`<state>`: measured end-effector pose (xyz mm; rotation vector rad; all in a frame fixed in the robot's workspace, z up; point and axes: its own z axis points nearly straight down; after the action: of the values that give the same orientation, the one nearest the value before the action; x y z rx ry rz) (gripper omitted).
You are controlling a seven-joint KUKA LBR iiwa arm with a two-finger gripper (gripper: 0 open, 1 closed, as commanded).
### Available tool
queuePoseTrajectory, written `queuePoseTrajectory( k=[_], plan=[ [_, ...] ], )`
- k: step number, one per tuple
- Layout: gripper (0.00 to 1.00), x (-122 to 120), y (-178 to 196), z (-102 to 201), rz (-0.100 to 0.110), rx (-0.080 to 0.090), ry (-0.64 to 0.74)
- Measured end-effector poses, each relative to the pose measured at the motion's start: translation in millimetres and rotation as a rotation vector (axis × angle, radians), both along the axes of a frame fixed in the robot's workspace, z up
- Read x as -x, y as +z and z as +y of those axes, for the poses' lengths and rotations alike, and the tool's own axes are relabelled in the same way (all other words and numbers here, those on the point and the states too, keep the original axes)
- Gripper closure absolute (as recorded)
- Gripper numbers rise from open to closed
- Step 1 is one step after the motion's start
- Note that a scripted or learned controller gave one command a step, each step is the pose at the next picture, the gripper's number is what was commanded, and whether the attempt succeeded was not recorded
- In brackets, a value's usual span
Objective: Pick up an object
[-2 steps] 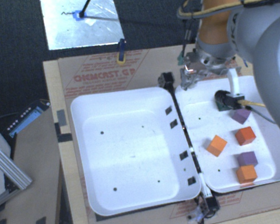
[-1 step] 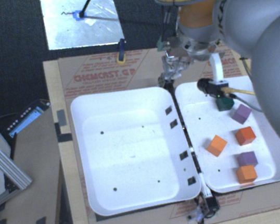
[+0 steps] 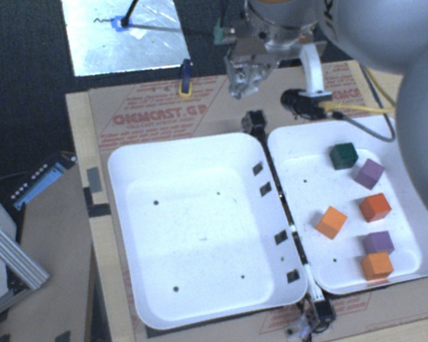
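The right white bin (image 3: 307, 151) holds several small blocks: a dark green cube (image 3: 344, 155), a purple cube (image 3: 370, 173), a red-orange cube (image 3: 374, 207), an orange cube (image 3: 332, 221), a second purple cube (image 3: 378, 242) and an orange cube (image 3: 377, 265) near the front rim. My gripper (image 3: 245, 81) hangs high above the bench, behind the back edge of the two bins, well away from all the blocks. Nothing is visible between its fingers.
The left white bin (image 3: 198, 225) lies beside the right one, joined by a black clamped seam (image 3: 283, 211). My grey arm (image 3: 413, 54) covers the right side. A shiny metal sheet (image 3: 125, 25) lies at the back left, a yellow clip (image 3: 185, 88) on the cardboard.
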<state>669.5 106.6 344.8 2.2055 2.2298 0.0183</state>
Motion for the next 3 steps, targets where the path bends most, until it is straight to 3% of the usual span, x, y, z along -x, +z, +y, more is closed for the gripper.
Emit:
queuePoseTrajectory(
  k=[3],
  plan=[
    [1.0,8,-38,72,0.01,0.004,-0.004]
  ],
)
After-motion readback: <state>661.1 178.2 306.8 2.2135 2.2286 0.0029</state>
